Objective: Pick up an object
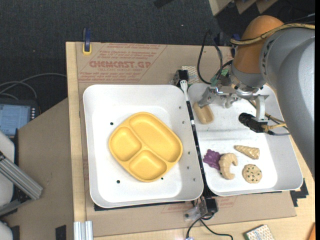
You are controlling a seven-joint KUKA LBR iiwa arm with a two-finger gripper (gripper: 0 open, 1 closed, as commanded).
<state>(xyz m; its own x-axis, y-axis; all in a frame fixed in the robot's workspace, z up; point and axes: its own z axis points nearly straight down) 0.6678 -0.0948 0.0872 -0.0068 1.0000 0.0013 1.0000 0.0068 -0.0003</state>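
My gripper (216, 102) hangs over the far left corner of the right bin (280, 181), open, with nothing between its fingers. Just below its left finger a tan roll-shaped piece (203, 115) lies against the bin's left wall. Nearer the front of that bin lie a purple lump (212, 158), a pale croissant (228, 165) touching it, a chocolate-chip cookie (251, 173) and a tan cone-shaped wedge (247, 151).
The left bin (95, 134) holds a yellow divided plate (144, 146) at its middle. The grey arm with its orange band (255, 44) comes in from the upper right above the right bin. Cables run past the bins' far edge.
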